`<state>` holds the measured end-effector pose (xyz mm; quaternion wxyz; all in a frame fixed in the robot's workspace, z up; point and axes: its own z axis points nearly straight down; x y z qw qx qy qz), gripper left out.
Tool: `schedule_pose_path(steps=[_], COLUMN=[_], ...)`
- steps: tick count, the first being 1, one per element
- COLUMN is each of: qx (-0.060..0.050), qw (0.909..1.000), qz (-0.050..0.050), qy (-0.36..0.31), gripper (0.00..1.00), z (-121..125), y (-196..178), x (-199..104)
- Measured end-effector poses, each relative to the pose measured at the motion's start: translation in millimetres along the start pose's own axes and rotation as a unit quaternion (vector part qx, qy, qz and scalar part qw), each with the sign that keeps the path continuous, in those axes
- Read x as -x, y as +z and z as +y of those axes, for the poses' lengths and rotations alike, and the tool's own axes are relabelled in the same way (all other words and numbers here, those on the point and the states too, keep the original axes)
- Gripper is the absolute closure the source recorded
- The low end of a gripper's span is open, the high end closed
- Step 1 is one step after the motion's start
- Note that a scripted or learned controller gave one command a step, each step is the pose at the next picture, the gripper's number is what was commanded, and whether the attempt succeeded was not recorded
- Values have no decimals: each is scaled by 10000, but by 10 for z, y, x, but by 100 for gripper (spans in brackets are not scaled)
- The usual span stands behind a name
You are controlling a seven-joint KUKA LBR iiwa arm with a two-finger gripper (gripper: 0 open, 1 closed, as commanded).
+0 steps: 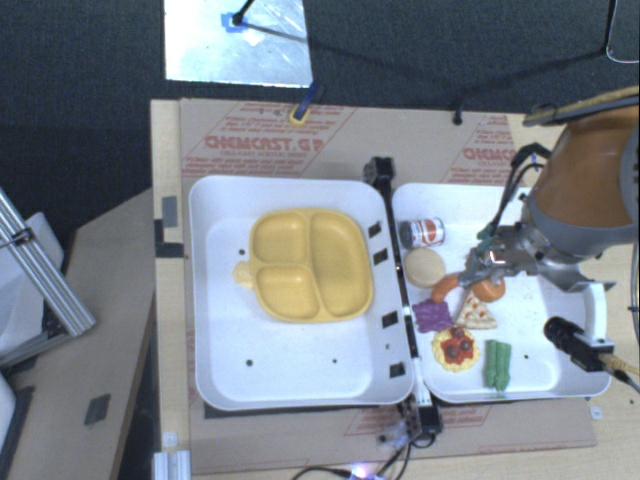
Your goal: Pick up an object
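My gripper (487, 270) hangs over the middle of the right bin (560, 368), directly above a round orange toy (489, 291) and close to it. Whether it touches the toy is not clear. Just left of it lie an orange-red sausage shape (445, 287) and a tan bun (424, 266). A small red and white can (423, 232) lies on its side near the bin's back left. A pizza slice (478, 314), a purple piece (433, 315), a round pizza (455, 349) and a green vegetable (497, 362) lie toward the front.
The left bin (220, 368) holds a yellow divided plate (305, 265) in its middle. A black-clipped divider (392, 268) runs between the two bins. The arm's grey and orange body (590, 188) covers the right bin's back right part.
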<state>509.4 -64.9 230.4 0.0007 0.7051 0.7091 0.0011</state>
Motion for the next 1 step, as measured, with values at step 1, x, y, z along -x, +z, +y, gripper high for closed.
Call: schedule_pose_path(steps=[1], qx=[-13], qw=[10000], qz=[-7], qy=[28], gripper=[100], z=[-47], y=[139], x=[167])
